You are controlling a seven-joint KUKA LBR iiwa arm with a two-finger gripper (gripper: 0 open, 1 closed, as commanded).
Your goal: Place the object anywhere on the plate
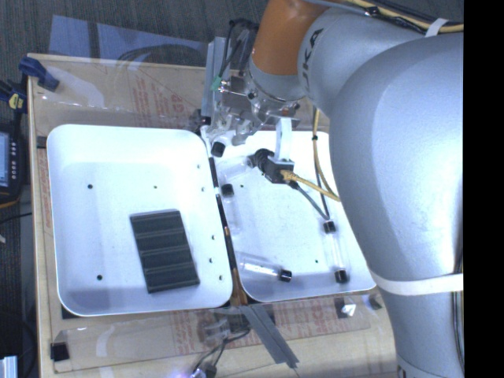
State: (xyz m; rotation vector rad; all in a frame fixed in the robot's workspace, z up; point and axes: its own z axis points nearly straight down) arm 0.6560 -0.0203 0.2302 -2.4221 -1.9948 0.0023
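A dark ribbed rectangular plate (164, 250) lies flat in the left bin (79, 156), toward its front. Nothing rests on it. Several clear tubes with black caps lie in the right bin (303, 290): one near the front (264, 271), one along the right wall (337, 260), and one by the left wall (227, 190). My gripper (223, 138) hangs at the far left corner of the right bin, over the divide between the bins and well behind the plate. Nothing is visibly held in it.
The big grey arm covers the right side of the right bin and the bench beyond it. Another tube's black cap (328, 227) sits mid-right in that bin. Metal brackets (264, 337) lie on the bench in front of the bins.
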